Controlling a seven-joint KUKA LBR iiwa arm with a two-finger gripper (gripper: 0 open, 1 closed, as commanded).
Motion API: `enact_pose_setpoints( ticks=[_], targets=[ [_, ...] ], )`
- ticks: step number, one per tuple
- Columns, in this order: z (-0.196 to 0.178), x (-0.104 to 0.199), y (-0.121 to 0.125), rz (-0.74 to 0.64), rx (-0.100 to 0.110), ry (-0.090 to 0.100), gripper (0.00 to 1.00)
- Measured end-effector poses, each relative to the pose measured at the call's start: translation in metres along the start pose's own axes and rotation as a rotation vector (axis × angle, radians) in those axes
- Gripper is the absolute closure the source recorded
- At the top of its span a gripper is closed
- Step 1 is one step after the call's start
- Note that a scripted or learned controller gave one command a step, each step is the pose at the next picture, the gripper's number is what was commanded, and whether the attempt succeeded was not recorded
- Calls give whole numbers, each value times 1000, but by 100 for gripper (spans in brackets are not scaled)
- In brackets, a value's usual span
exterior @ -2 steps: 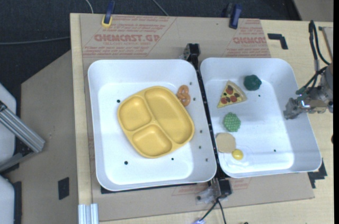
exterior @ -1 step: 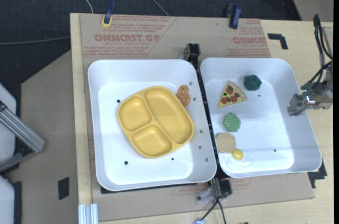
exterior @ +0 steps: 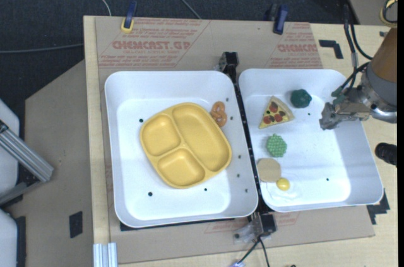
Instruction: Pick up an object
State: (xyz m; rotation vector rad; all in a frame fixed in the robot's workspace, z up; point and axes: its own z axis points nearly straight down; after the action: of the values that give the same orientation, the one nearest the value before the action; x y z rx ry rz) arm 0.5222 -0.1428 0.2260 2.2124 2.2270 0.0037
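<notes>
The right bin (exterior: 353, 158) holds a pizza slice (exterior: 276, 113), a dark green round toy (exterior: 300, 98), a light green bumpy ball (exterior: 276, 146), a tan disc (exterior: 269, 169) and a fried egg (exterior: 283, 185). My gripper (exterior: 331, 118) hangs over the right bin's upper right part, to the right of the dark green toy and apart from it. Nothing shows between its fingers. The left bin (exterior: 126, 133) carries a yellow divided plate (exterior: 185, 144) with a pretzel (exterior: 219, 113) at its upper right edge.
The two bins sit side by side on a cardboard-topped bench (exterior: 95, 101), with blue clamps (exterior: 129, 17) at its far edge. A black mount (exterior: 229, 61) stands between the bins at the back. Cables run along the right side near the arm.
</notes>
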Motion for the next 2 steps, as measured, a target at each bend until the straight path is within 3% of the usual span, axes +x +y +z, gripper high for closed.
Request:
enact_pose_setpoints(
  ticks=[2],
  targets=[
    [14, 106, 12, 4, 6, 2, 100]
  ],
)
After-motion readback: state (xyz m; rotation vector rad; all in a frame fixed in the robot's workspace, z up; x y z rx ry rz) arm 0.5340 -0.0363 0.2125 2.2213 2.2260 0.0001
